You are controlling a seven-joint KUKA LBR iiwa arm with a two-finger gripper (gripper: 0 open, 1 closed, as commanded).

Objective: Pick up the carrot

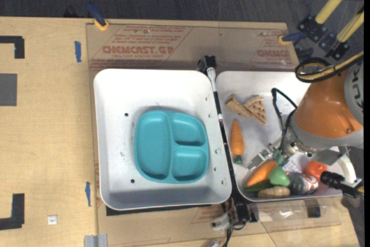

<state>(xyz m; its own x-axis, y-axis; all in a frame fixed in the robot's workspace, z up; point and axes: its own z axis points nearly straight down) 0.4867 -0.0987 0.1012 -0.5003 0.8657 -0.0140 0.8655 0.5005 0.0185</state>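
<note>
At the near edge of the right bin (329, 196), a heap of toy food (281, 181) is seen, with the gripper (276, 154) lowered just above it; its state cannot be told. The carrot (237, 138) is found farther left, beside the dividing wall, untouched. A teal plate (171, 146) is held in the left bin (110, 124).

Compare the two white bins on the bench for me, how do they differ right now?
The left bin holds one thing, a teal divided plate; the right bin holds several small items, among them a carrot and a wafer piece. The left bin looks wider in this view than the right bin. The gripper is over the right bin, not the left bin. Both are shallow, white and side by side.
</note>
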